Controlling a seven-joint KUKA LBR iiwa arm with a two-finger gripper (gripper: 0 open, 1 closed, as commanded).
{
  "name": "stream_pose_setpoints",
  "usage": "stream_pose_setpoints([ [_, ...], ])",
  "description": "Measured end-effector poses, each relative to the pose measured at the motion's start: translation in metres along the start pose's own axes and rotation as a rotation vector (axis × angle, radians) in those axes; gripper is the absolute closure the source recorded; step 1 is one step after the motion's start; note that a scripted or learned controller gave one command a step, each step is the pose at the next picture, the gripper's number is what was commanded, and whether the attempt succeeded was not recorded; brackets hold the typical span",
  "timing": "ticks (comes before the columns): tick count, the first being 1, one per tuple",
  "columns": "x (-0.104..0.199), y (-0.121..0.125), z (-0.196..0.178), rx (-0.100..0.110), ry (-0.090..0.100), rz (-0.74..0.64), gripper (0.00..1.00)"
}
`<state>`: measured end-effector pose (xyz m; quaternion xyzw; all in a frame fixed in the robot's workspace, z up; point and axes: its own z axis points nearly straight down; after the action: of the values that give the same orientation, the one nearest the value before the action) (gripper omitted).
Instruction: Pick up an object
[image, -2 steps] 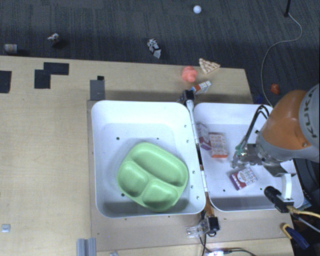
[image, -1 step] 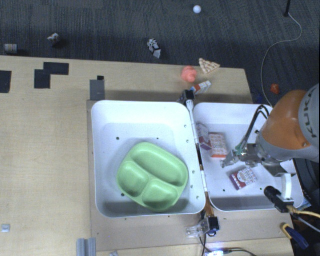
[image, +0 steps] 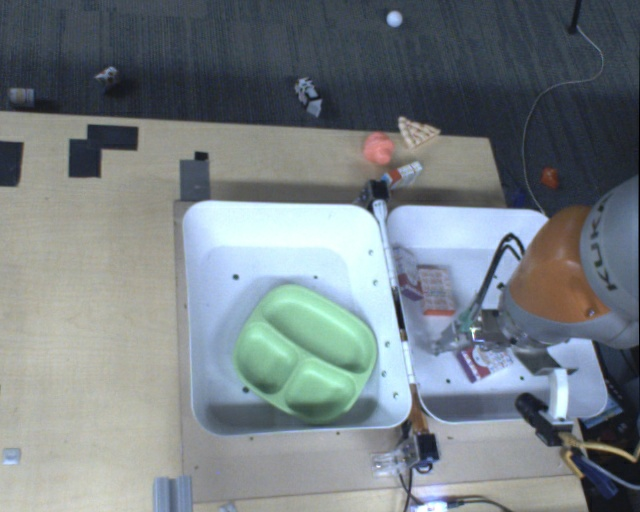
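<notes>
My gripper (image: 462, 338) reaches down into the right bin (image: 440, 400), under the orange band of the arm (image: 556, 278). Directly beneath and beside it lies a small red and white packet (image: 481, 362), partly covered by the wrist. Whether the gripper touches that packet is hidden. A flat white and red wrapper (image: 432, 286) lies farther back in the same bin, apart from the gripper. A green divided plate (image: 305, 350) lies tilted in the left bin (image: 215, 250).
The ridge between the two bins (image: 392, 300) runs just left of the gripper. Beyond the bins, on the bench's far edge, sit a pink ball (image: 378, 148), a wedge-shaped toy (image: 418, 132) and a small tube (image: 400, 176). Cables (image: 500, 255) hang by the arm.
</notes>
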<state>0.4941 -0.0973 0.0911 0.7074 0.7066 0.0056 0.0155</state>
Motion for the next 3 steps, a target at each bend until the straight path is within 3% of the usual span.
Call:
stream_pose_setpoints([
  [1, -0.001, 0.003, -0.012, -0.008, -0.003, 0.0, 1.0],
  [2, -0.001, 0.003, -0.012, -0.008, -0.004, 0.0, 0.0],
  [3, -0.002, 0.005, -0.023, -0.015, -0.007, -0.001, 1.0],
])
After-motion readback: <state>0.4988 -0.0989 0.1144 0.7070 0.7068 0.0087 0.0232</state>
